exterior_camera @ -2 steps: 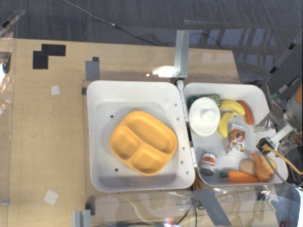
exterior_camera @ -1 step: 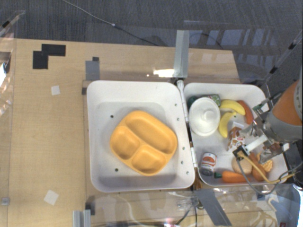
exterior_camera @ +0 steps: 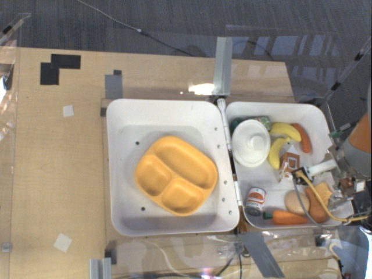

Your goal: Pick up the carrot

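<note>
Reaching in over the right bin, the arm is, as I judge, on the approach step: nothing is lifted yet. The gripper hangs above the crowded part of this bin, and I cannot tell if the jaws are open or closed. The carrot lies flat by the bin's near wall, a smooth orange cone with a green end, just beside a small can and a brown bread-like piece. The next move, I think, calls for going toward the near wall and coming down over the carrot's middle. Near the bin's far wall are curved yellow bananas and a round white bowl, both looking glossy.
</note>
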`<state>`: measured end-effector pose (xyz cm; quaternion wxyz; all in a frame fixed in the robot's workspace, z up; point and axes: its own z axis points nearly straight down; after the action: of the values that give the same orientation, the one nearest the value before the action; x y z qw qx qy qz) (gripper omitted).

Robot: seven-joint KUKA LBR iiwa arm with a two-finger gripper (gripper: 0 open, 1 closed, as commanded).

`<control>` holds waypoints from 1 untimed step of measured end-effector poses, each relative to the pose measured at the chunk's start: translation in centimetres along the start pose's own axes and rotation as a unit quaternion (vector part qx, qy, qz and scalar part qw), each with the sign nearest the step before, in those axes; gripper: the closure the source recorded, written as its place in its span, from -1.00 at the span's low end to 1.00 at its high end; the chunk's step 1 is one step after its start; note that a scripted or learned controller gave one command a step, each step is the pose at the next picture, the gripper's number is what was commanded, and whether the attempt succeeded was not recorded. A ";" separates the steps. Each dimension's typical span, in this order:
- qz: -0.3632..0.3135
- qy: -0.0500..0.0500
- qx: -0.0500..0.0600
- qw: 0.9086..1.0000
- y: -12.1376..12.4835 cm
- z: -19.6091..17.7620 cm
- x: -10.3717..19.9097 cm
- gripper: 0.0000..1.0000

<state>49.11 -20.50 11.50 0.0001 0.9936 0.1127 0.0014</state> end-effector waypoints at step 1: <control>0.008 -0.001 0.001 1.000 -2.6 0.4 0.2 -1.00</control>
<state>48.77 -17.95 11.09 -0.0011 0.9945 0.1051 0.0002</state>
